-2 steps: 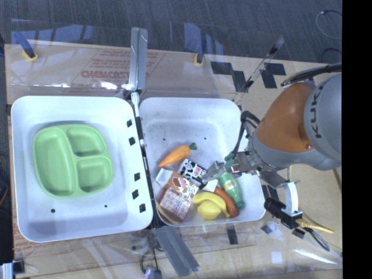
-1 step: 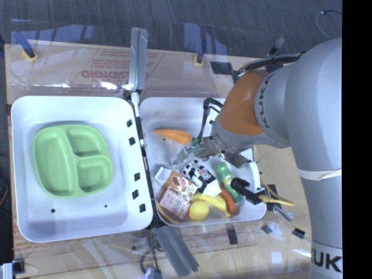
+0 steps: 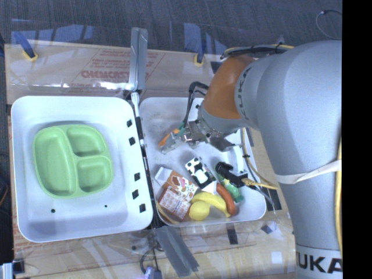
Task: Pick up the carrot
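The carrot (image 3: 168, 138), small and orange, is in the upper left part of the right bin (image 3: 152, 112). My gripper (image 3: 172, 140) reaches down to it from the right, under the orange wrist band. Its fingers are shut on the carrot, one pale fingertip (image 3: 168, 147) showing just below it. I cannot tell whether the carrot is touching the bin floor or is just above it.
The front of the right bin holds a yellow banana (image 3: 203, 205), a red-orange sausage-like piece (image 3: 228, 199), a black-and-white block (image 3: 198, 171), a printed snack packet (image 3: 177, 195) and a dark green-tipped item (image 3: 228, 175). The left bin (image 3: 23, 156) holds a green divided plate (image 3: 72, 158).
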`<state>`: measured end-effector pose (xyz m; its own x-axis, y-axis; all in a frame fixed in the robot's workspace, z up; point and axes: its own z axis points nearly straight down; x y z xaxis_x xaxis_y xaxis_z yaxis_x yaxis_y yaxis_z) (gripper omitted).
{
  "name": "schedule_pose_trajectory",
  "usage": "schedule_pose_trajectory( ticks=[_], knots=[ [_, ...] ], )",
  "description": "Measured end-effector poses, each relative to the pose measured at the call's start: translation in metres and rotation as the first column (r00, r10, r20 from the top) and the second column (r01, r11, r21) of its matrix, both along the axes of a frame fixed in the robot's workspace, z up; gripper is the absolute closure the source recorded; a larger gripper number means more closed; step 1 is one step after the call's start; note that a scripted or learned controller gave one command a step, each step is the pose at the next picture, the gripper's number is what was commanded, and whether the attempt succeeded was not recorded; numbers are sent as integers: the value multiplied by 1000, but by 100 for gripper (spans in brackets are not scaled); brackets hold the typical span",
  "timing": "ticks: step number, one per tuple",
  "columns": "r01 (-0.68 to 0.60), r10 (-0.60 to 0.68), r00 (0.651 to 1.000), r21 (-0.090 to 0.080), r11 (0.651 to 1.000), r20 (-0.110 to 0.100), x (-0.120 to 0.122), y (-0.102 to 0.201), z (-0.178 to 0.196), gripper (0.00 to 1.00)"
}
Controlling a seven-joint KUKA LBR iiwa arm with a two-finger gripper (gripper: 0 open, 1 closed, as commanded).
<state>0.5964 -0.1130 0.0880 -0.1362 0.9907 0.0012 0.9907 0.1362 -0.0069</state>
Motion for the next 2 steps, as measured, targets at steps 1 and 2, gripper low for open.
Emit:
schedule_pose_trajectory(
  ticks=[1,2],
  knots=[
    [-5,5,1000,1,1000,-5,0,1,7,100],
    [81,-81,997,-1,997,1,14,20,91,100]
  ],
)
